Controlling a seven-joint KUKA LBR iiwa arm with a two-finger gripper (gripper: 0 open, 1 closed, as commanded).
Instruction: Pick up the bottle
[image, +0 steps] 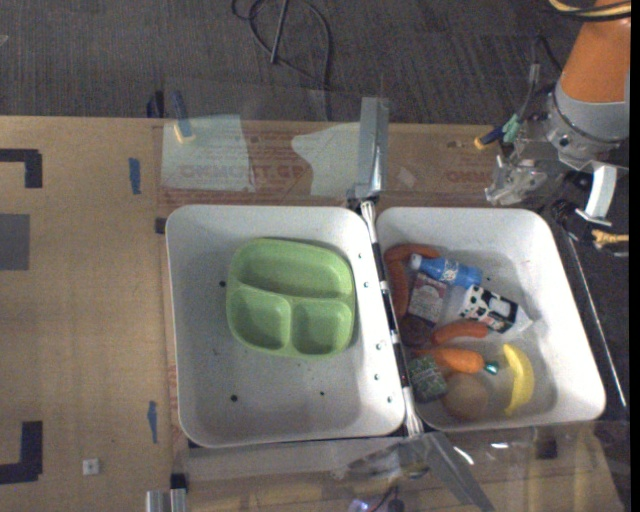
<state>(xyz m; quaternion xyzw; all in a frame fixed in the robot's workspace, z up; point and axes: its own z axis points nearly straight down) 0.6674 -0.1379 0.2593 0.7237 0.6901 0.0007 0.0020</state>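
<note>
The bottle (447, 269) is small and clear, with a blue cap and a blue label. It lies on its side in the far left part of the right bin (570, 300), among other items. The gripper (514, 183) hangs from the grey and orange arm over the bench, just beyond the right bin's far rim. It is up and to the right of the bottle and well apart from it, with nothing seen in it.
Around the bottle lie a sausage (399, 272), a red packet (428, 298), a cow-patterned carton (491, 308), a carrot (460, 358), a banana (518, 378) and a brown round fruit (466, 396). The left bin (200, 380) bears a green divided plate (292, 297).
</note>
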